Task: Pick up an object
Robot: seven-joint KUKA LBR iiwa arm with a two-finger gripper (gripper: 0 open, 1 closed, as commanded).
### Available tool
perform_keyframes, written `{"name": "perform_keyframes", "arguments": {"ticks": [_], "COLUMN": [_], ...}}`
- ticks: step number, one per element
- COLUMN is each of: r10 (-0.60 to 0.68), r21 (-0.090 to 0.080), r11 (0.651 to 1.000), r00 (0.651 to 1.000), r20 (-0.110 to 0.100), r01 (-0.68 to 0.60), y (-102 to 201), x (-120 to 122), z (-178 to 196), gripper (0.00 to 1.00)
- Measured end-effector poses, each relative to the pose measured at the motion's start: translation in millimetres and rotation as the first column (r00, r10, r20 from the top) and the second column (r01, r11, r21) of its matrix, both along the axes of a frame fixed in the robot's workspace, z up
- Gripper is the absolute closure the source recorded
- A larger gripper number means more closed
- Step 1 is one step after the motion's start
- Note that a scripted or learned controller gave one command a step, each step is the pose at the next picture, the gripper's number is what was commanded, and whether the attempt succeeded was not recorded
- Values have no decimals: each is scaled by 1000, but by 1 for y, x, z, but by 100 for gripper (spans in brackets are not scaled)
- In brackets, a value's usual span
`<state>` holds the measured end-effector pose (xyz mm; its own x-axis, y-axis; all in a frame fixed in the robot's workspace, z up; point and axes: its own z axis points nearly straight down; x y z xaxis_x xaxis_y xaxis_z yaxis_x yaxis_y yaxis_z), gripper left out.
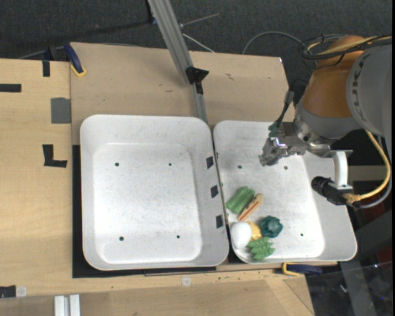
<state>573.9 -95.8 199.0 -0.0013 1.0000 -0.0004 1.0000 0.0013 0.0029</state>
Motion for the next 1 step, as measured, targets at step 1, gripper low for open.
{"name": "perform_keyframes", "arguments": {"ticks": [1], "r10": [1], "r21": [0], "r11": [1000], "r00": [1000], "r20": [3], "r01": [-1], "y": [4], "x": [0], "z": [63], "gripper": [100]}}
